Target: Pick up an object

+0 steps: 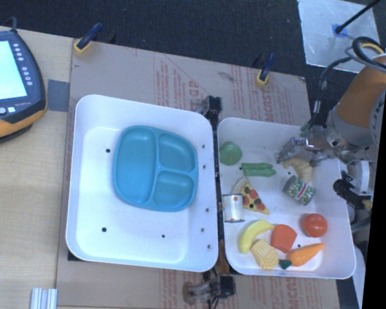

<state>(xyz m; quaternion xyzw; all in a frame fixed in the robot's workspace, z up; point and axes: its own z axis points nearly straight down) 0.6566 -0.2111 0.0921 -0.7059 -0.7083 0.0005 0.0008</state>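
The gripper (pixel 302 156) is low over the far part of the right bin (pixel 346 272), with its two fingers spread wide and nothing between them; a pale beige toy (pixel 303 170) lies just under it, and I cannot tell if they touch; a small green-patterned can (pixel 299 190) lies just beside that toy; further out are a green pepper (pixel 258 169), a green round piece (pixel 230 153), a pizza slice (pixel 252 198), a tomato (pixel 314 224), a banana (pixel 253 234), corn (pixel 265 254) and a carrot (pixel 304 254); the left bin (pixel 80 172) holds a blue divided plate (pixel 155 167).
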